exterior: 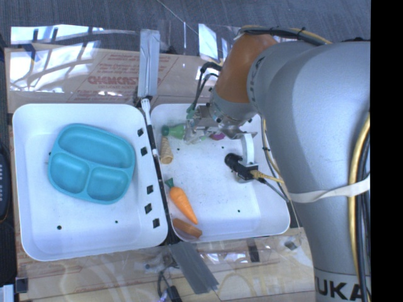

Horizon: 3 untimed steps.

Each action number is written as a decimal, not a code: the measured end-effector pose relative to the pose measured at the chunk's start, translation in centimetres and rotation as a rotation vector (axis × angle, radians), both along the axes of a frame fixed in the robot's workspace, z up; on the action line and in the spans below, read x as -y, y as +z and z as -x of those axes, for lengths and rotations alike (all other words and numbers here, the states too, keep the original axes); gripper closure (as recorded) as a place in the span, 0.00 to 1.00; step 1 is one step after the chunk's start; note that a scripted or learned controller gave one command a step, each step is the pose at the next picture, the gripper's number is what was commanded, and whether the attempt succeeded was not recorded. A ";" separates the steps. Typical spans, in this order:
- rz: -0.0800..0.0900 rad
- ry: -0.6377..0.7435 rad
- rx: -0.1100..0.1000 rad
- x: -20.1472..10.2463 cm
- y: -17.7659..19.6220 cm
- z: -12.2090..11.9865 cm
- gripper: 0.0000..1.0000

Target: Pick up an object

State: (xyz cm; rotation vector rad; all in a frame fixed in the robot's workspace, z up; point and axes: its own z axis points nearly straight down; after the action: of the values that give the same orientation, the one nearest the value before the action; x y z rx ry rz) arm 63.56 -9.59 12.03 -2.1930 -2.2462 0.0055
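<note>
Grey arm [302,99] hides claw [200,129] fingertips; purple item [217,135] mostly covered.

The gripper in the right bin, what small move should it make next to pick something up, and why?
Probably a short descent. The gripper sits at the back of the right bin, close beside a green item, with nothing seen between its fingers. The carrot lies farther off toward the front, so the green item looks like the nearest target, though the arm hides part of that corner.
</note>
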 end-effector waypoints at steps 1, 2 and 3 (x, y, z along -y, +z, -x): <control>0.000 0.001 -0.001 0.0 0.0 0.0 0.00; 0.001 0.007 0.000 -0.1 1.0 0.0 1.00; 0.001 0.008 -0.001 -0.1 1.0 0.0 0.00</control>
State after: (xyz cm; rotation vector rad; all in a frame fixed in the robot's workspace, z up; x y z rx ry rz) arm 63.58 -9.48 12.99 -2.1834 -2.2550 0.0075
